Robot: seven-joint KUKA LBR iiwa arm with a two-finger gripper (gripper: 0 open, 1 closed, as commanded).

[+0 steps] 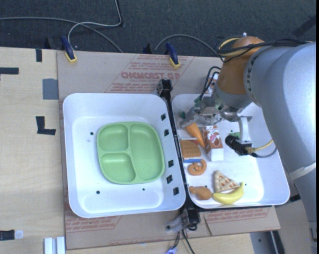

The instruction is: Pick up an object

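My gripper (203,114) hangs low over the far left part of the right bin (271,181), under the orange wrist band. Just in front of it lies an orange carrot (194,133), with a red and white carton (214,142) beside it. Closer to the front are a brown waffle square (190,149), a pretzel ring (196,168), a pizza slice (224,182), a banana (228,197) and a brown nugget (201,192). The gripper's body hides what is right beneath it.
The left bin (80,142) holds a green divided plate (130,152). A black divider with clips (173,142) runs between the bins. The grey arm (284,99) covers the right bin's far right side. Cables and blue clamps (69,52) lie beyond the bins.
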